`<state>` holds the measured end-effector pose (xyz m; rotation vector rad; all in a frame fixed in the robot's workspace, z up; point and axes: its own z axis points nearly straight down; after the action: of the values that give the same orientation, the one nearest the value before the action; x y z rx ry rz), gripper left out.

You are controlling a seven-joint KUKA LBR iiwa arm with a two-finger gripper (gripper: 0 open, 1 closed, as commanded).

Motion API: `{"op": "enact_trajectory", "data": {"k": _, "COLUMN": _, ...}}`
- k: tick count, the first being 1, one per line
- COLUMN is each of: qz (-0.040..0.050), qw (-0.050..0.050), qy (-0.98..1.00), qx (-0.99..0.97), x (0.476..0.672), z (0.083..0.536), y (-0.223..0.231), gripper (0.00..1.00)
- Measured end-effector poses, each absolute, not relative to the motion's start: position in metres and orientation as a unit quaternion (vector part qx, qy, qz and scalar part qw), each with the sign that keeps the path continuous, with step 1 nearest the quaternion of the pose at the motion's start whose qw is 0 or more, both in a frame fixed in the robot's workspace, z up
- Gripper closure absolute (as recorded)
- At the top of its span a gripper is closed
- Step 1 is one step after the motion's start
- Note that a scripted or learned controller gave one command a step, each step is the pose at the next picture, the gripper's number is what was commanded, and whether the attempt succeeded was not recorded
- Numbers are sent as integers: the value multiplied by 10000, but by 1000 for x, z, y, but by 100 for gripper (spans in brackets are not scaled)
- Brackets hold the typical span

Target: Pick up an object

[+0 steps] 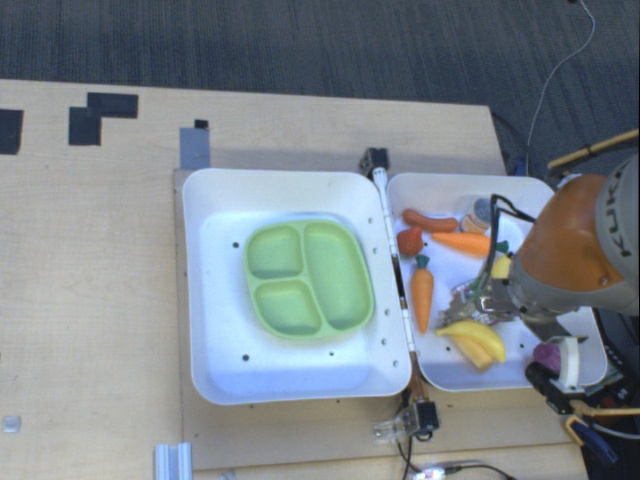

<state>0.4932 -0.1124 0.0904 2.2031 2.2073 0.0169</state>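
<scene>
Item: pincer (478, 303), low in right bin (437, 370) by the tabletop's right edge, just above banana (478, 343), beside carrot (423, 298). Opening: cannot tell. Step: approach, nothing grasped. Next: settle squarely over one piece, close.

The light wooden bench (90, 268) carries two shallow white bins side by side. The left bin (215, 368) lies touching the right bin (440, 373) along their shared edge. Relative to the left bin, a small grey block (194, 148) stands just beyond its far left corner, and black tape patches (98, 118) lie farther off to the left on the bench.
</scene>
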Motion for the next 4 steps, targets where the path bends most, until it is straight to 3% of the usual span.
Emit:
{"op": "enact_trajectory", "data": {"k": 1, "qz": 73, "qw": 155, "qy": 7077, "qx": 7063, "x": 496, "z": 103, "y": -114, "gripper": 100}}
{"op": "enact_trajectory", "data": {"k": 2, "qz": 71, "qw": 151, "qy": 7079, "qx": 7062, "x": 496, "z": 103, "y": -113, "gripper": 0}}
{"op": "enact_trajectory", "data": {"k": 3, "qz": 82, "qw": 174, "qy": 7081, "qx": 7059, "x": 498, "z": 114, "y": -114, "gripper": 100}}
{"op": "enact_trajectory", "data": {"k": 4, "qz": 25, "qw": 2, "qy": 7094, "qx": 7049, "x": 538, "z": 185, "y": 29, "gripper": 100}}
